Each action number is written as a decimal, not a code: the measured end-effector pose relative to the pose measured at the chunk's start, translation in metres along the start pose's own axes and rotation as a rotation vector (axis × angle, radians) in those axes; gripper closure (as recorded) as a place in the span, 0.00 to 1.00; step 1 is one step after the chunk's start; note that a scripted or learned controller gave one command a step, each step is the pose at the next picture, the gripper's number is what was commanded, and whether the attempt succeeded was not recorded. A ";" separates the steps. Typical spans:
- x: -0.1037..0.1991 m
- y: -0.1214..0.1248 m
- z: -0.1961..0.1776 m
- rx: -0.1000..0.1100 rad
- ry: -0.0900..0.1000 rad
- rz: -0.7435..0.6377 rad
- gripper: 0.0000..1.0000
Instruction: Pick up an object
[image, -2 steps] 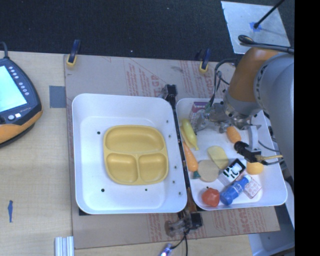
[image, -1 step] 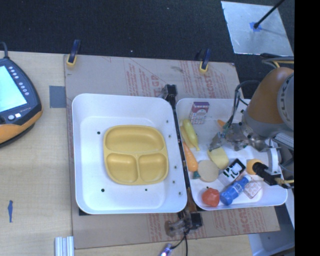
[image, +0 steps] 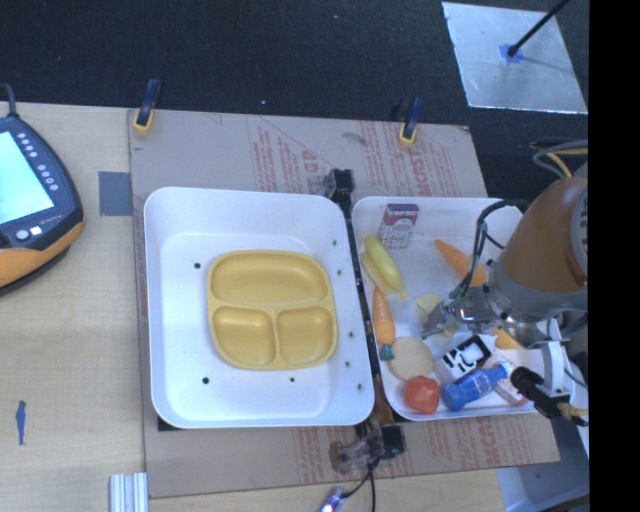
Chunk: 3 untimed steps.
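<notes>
The right bin (image: 440, 208) holds several toy foods. A small red-and-white carton (image: 399, 224) stands at its far end, with a yellow banana (image: 383, 266) just in front of it. An orange carrot (image: 383, 317) lies along the left wall, and a second carrot (image: 455, 256) lies farther right. Near the front are a cream round piece (image: 410, 356), a red tomato (image: 421, 394), a blue object (image: 472, 387) and a black-and-white piece (image: 466, 355). My gripper (image: 438, 319) is low in the middle of this bin, just above the cream piece and right of the carrot.
The left bin (image: 170, 330) holds a yellow divided plate (image: 271, 306). The grey arm with its orange band (image: 545, 245) covers the right bin's right side. A teach pendant (image: 30, 205) lies at the far left of the bench. Clamps (image: 146, 110) hold the cardboard at the back.
</notes>
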<state>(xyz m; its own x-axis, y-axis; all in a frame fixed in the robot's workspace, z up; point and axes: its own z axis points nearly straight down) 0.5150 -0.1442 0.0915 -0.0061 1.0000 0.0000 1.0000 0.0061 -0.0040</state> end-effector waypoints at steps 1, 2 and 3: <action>0.008 0.077 -0.001 -0.002 0.001 0.003 0.00; -0.006 0.042 0.000 0.000 0.000 0.002 0.00; -0.001 -0.004 0.000 0.000 0.000 -0.001 0.00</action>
<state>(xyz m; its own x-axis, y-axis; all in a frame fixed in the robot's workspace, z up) 0.5107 -0.1454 0.0914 -0.0072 1.0000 -0.0003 1.0000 0.0072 -0.0042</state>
